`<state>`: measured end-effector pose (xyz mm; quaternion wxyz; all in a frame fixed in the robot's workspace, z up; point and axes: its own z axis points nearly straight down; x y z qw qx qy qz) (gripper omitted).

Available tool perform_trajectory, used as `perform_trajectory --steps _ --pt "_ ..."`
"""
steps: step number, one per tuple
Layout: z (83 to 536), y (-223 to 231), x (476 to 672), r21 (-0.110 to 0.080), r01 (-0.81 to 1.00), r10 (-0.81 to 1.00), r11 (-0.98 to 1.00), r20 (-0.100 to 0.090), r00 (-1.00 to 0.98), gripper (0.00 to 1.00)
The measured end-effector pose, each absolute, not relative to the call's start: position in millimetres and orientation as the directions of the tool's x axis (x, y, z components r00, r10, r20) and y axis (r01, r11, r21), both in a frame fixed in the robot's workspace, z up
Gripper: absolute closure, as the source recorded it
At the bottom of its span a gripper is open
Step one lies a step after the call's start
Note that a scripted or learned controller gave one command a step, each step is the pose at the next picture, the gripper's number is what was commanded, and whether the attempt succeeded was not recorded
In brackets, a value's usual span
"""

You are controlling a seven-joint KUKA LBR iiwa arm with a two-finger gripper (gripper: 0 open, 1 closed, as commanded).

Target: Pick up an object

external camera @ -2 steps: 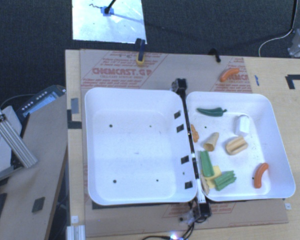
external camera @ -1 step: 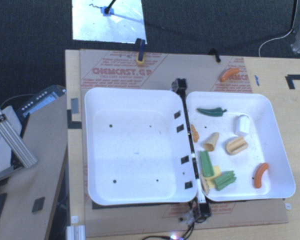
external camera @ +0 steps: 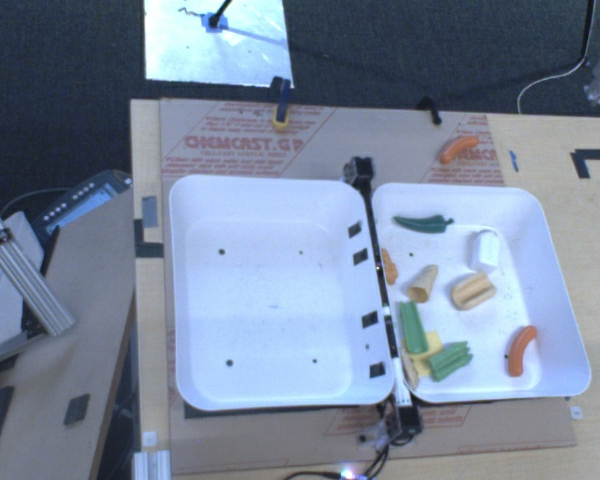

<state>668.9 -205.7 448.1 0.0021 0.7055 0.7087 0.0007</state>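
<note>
Two white bins sit side by side on the table (external camera: 230, 133). The toys are all in the right bin (external camera: 555, 268). A green pepper (external camera: 423, 224) lies near the top. A white block (external camera: 486, 249) is below it, to the right. A tan cone (external camera: 423, 282) and a tan roll (external camera: 472, 291) lie in the middle, close together but apart. An orange sausage (external camera: 521, 351) lies alone near the right wall. Green pieces (external camera: 448, 359) are piled on a yellow piece by the wall between the bins. The left bin (external camera: 180, 268) has no toys in it.

Whether the gripper is spread or pressed together cannot be told.

A toy that lies alone should be picked, like the orange sausage. It should be pinched across its thin middle. The pile is best left, as two toys could be caught at once.
</note>
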Motion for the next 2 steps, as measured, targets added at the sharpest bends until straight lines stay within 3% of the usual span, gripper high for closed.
perform_trajectory --steps 2 --pt "475 -205 669.0 0.004 1.0 1.0 0.006 -0.002 -0.006 1.0"
